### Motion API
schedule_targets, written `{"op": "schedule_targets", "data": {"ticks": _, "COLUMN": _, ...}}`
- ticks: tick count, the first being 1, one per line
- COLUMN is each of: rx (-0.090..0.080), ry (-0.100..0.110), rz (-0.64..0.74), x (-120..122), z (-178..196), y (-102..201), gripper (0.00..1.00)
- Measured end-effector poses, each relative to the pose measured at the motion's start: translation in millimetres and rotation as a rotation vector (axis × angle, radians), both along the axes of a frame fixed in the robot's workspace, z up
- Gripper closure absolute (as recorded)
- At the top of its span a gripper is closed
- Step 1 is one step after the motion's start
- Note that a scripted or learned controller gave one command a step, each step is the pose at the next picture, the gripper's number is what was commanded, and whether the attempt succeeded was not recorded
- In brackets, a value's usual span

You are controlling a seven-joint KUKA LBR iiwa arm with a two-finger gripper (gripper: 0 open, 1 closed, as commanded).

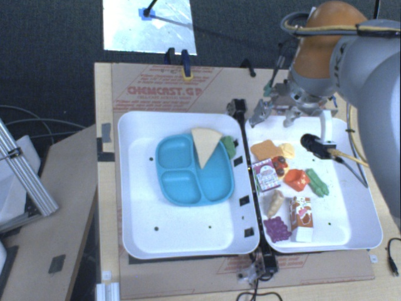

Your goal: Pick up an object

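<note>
From where I stood there was just the one camera view, looking down on the bench. The grey arm (369, 61) came in from the right. Its claw (274, 121) hung over the far end of the right bin (357, 218). The claw looked spread, the two prongs apart with only white bin floor between them, gripping nothing.

All the loose pieces lay nearer me than the claw. Closest to it was a flat orange piece (266, 149) with a small yellow bit (287, 149) touching its right side. Past those were a pink packet (266, 174), a red toy (296, 179) and a green toy (316, 182) just beside it. Then came a beige lump (274, 202), a bunch of purple grapes (277, 229) and a little carton (302, 218).

The left bin (135, 187) held a blue divided tray (185, 180). A pale wedge (205, 144) lay across its upper right corner, and a scrap of green (228, 146) sat beside the wedge.

To my eye the job was at the approach: nothing had been lifted, and the claw was not yet down on anything. The orange piece seemed the likeliest target. The next move would call for shifting the claw towards it, straddling it and lowering before closing. It lay so flat that I thought the claw might slide over it, and the yellow bit could get pinched along with it.
</note>
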State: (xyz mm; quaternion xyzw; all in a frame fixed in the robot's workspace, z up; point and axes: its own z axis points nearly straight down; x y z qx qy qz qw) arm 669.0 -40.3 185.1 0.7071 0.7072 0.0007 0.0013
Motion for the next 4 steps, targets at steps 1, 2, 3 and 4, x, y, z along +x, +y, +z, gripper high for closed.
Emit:
{"op": "schedule_targets", "data": {"ticks": 1, "rx": 0.002, "ry": -0.016, "rz": 0.008, "x": 1.6, "z": 153.5, "y": 37.5, "gripper": 0.00}}
{"op": "schedule_targets", "data": {"ticks": 2, "rx": 0.000, "ry": 0.012, "rz": -0.004, "x": -2.7, "z": -9.5, "y": -22.3, "gripper": 0.00}}
{"op": "schedule_targets", "data": {"ticks": 3, "rx": 0.000, "ry": 0.002, "rz": -0.003, "x": -1.1, "z": -104.9, "y": -65.8, "gripper": 0.00}}
{"op": "schedule_targets", "data": {"ticks": 4, "rx": 0.000, "ry": -0.004, "rz": 0.002, "x": 1.7, "z": -87.9, "y": -62.8, "gripper": 1.00}}
